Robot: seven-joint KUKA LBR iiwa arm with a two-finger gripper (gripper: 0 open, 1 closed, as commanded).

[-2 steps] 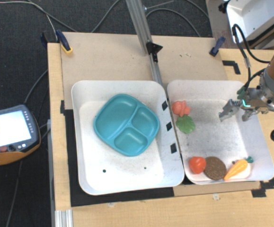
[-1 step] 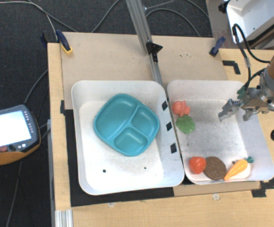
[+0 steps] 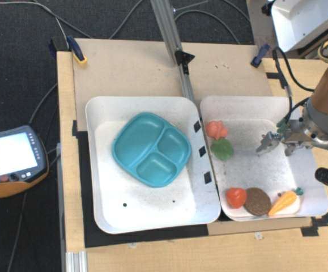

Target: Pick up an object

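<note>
Jaws (image 3: 272, 141) spread, nothing between them, over bare floor of right bin (image 3: 265, 107), toys along its edges

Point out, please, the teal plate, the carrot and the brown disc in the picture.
teal plate (image 3: 151, 149): camera view, on the ridge where its three compartments meet.
carrot (image 3: 282, 203): camera view, on the middle of its orange body.
brown disc (image 3: 258, 200): camera view, on the centre of its top face.

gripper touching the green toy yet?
Apart. The camera view shows bare white bin floor between the gripper and the green toy.
</note>
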